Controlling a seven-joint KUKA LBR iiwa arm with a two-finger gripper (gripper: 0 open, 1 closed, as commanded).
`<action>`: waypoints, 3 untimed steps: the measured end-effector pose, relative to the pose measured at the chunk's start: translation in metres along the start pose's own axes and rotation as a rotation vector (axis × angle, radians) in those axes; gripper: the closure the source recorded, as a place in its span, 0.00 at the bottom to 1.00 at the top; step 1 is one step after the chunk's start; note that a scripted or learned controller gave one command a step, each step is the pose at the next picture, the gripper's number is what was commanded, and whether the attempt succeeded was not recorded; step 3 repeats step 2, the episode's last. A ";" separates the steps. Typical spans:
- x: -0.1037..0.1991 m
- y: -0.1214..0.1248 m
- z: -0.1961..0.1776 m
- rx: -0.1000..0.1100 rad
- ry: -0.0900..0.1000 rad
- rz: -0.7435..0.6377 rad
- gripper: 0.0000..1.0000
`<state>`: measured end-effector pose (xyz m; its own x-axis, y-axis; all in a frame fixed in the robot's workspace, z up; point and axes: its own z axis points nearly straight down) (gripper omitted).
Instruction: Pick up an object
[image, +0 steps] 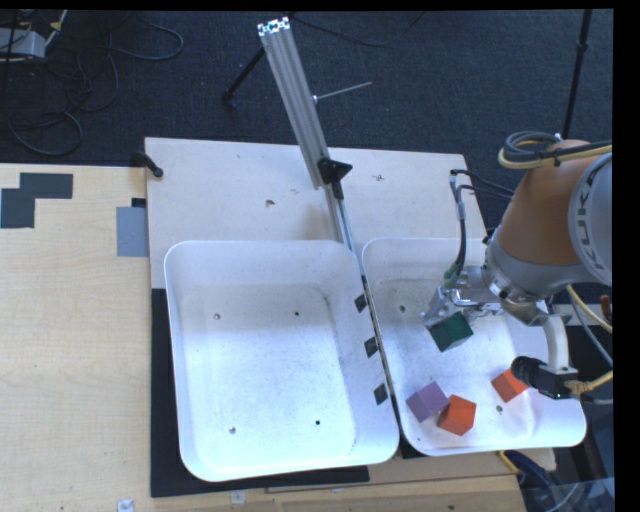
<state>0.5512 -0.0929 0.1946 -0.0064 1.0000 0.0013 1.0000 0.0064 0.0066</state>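
Jaws (447, 312) grip green block (451, 331), mid right bin (560, 432).

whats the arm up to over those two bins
The grey and orange arm reaches in over the right bin, and its gripper sits right at a dark green block. Whether the block is actually gripped is hard to tell from this angle. A purple block and two orange blocks lie near that bin's front edge. The left bin stands beside it.
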 end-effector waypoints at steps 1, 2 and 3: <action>0.072 0.013 -0.003 0.009 -0.001 0.001 1.00; 0.133 0.017 0.006 0.012 0.001 0.001 1.00; 0.133 0.017 0.006 0.012 0.001 0.001 1.00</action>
